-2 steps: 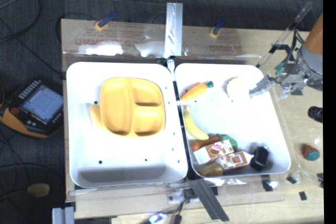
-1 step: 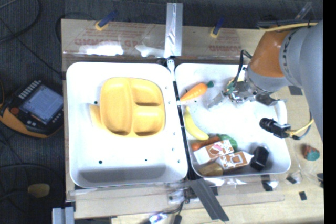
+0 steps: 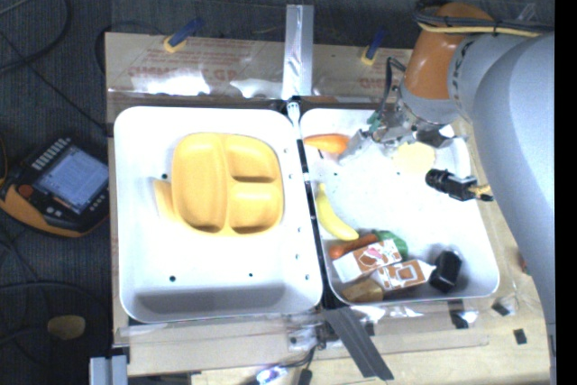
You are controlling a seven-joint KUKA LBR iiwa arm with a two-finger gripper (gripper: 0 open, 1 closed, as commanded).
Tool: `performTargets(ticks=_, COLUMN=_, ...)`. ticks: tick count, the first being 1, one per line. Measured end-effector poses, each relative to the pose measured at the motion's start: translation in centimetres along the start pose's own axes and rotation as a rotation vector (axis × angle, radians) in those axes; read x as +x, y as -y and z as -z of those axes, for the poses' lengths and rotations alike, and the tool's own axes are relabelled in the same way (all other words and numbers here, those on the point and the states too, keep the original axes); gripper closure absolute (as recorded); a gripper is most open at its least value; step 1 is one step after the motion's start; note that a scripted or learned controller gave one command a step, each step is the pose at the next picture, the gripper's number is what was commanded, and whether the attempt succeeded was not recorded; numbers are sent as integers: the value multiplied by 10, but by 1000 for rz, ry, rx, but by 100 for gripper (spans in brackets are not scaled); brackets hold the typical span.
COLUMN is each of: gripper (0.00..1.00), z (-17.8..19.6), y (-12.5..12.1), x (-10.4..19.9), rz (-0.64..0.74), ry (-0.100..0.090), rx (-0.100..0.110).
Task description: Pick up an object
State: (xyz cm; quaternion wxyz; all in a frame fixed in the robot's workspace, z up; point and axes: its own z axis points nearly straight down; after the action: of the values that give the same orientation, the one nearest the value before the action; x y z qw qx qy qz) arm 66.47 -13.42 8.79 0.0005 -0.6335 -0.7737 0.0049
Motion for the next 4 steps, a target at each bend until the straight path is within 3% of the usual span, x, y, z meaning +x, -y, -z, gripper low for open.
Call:
performTargets(ticks=1, gripper=0, z=1, y=28, x=5, rz=-383, ry=-5, rx=-14)
performTargets(ticks=2, gripper=0, z=-5, y=9, x=-12, rz=-393, ry=-36, rx=64)
performTargets(ticks=3, gripper=0, z=-1, y=-1, x=21, rz=-192, ry=9, rx=22)
performTargets(ticks=4, gripper=0, z=-1, y=-1, x=22, rz=-216, ry=7, rx=24)
